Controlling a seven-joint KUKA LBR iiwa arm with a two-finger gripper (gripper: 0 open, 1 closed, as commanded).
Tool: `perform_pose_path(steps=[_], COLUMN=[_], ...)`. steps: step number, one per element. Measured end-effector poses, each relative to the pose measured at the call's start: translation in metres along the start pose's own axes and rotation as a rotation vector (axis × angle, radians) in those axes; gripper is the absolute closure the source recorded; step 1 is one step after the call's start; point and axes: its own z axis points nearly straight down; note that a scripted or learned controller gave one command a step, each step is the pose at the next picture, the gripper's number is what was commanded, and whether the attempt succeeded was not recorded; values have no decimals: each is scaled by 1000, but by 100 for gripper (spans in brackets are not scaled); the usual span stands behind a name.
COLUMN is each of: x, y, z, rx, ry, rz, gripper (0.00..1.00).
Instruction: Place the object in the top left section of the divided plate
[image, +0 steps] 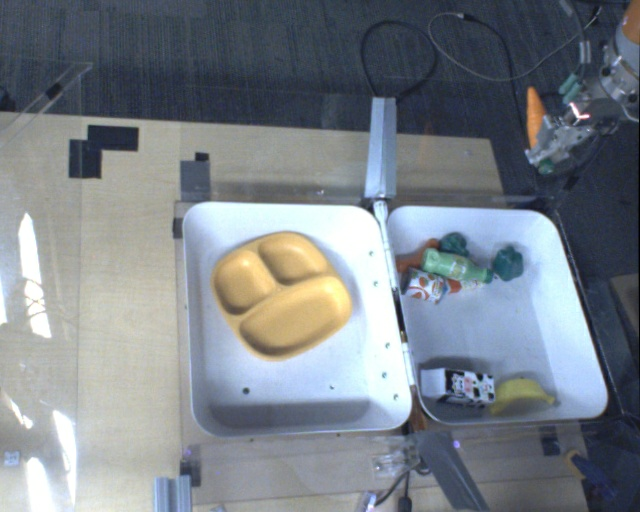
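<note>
Up at the far right corner of the view, outside both bins, your pincer hangs above the dark floor area; you cannot tell from this angle whether it is open or closed, and nothing can be seen between its tips. Nearer the camera than the pincer sits the right bin, holding a cluster of a green bottle, a small red-and-white can, 2 dark green lumps and something orange, plus a black-and-white carton touching a banana at the near edge. The task names no 1 object, so you should probably choose one lying apart; the banana looks easiest, though it sits close to the bin wall. Farther left of the pincer, in the left bin, lies the yellow divided plate, rotated a little. Aim for the plate's top left section, and release low so the piece does not roll over the ridge. The arm is mostly cut off by the frame, and the clustered items overlap too much to separate clearly.
</note>
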Motion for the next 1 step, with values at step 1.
perform_pose_path(steps=[1], x=[-11], y=[-90], z=[70], rx=[4], ry=[1], rz=[-3], gripper=[100])
